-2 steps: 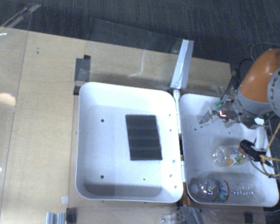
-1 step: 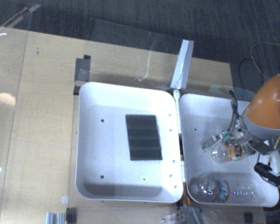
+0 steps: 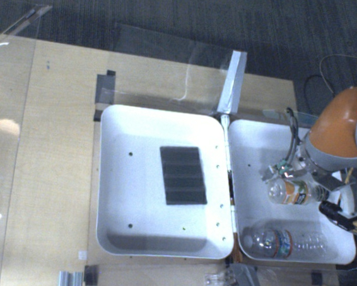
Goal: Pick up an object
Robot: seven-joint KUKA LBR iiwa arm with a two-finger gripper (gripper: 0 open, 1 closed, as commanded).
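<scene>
Bench w/ two white bins. My gripper low in right bin, beside small clear bottle; grip state can't tell. Bottle likely light, slick, crushable; take across body. Second clear bottle near front wall.

left bin: slab inside | right bin: two bottles
</scene>
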